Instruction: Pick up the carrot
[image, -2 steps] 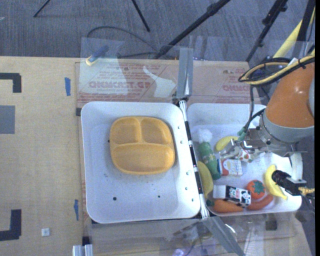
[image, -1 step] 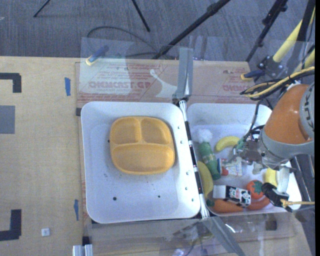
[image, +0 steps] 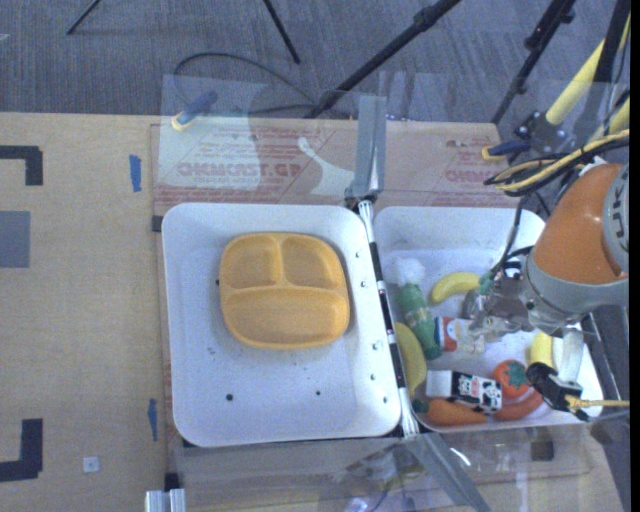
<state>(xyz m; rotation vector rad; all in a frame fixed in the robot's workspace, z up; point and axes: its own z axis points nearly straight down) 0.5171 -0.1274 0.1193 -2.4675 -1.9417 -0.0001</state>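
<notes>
The carrot is orange and lies along the front wall of the right bin, its left tip near the front left corner. A small black and white box rests over its middle. My gripper hangs over the middle of the right bin, behind and slightly right of the carrot and well apart from it. It sits just beside a small white and red object. The grey wrist and orange band reach in from the right.
The right bin also holds a green bottle, a yellow banana, another yellow piece by the left wall, and a red tomato-like toy. An orange divided plate lies in the left bin.
</notes>
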